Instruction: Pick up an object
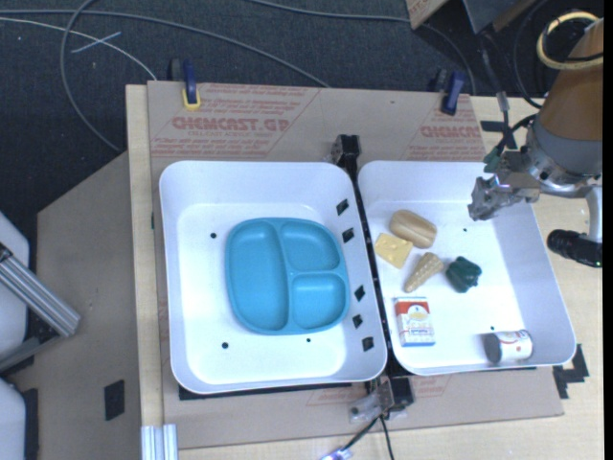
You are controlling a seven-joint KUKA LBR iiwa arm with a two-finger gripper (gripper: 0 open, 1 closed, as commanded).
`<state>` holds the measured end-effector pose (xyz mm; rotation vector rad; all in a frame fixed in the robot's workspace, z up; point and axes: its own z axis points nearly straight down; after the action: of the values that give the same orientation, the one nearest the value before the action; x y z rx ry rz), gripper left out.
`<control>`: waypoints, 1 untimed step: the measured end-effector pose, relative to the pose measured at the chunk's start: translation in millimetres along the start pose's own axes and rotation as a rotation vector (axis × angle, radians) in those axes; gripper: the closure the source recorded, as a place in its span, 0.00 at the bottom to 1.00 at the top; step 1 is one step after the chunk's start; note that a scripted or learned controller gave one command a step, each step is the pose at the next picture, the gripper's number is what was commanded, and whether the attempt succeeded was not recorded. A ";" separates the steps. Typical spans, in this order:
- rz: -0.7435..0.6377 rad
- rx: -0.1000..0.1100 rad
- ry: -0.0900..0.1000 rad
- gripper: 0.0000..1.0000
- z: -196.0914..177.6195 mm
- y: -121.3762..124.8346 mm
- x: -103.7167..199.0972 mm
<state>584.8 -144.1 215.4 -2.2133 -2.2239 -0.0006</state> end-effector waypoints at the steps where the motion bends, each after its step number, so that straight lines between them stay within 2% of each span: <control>1: -0.001 0.001 0.001 1.00 8.6 -4.5 51.7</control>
<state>580.0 -92.4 207.0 -2.2115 -2.2245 -0.0007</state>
